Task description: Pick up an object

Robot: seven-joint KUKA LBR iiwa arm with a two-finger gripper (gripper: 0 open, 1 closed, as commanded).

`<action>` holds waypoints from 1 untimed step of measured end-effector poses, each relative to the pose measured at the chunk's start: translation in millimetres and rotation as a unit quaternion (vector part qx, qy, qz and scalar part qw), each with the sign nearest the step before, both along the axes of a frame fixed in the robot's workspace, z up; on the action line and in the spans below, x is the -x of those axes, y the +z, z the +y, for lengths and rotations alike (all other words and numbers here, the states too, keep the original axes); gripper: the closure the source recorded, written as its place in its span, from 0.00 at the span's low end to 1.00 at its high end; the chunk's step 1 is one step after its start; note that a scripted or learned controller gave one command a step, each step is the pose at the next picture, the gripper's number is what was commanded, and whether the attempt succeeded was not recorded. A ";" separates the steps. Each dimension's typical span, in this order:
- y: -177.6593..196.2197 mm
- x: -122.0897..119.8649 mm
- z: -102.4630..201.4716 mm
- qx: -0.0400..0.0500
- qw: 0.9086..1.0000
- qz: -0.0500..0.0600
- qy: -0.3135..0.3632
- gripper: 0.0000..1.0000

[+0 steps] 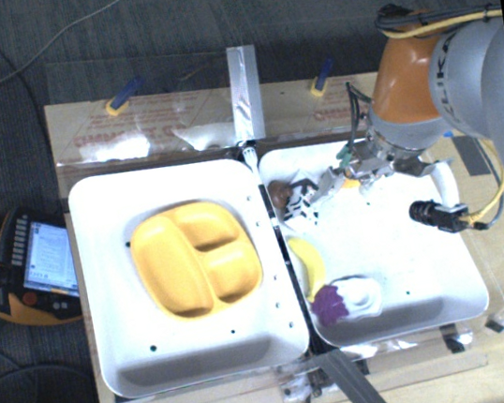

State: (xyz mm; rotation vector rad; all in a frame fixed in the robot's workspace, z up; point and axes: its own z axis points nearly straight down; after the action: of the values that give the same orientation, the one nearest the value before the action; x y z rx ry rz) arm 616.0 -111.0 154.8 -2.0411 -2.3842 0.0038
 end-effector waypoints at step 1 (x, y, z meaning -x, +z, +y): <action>7.1 -45.6 -41.9 0.001 0.999 -0.001 0.034 0.00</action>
State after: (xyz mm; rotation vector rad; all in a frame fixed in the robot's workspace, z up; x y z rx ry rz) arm 661.6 -152.8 161.9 -1.9602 -2.4545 0.0032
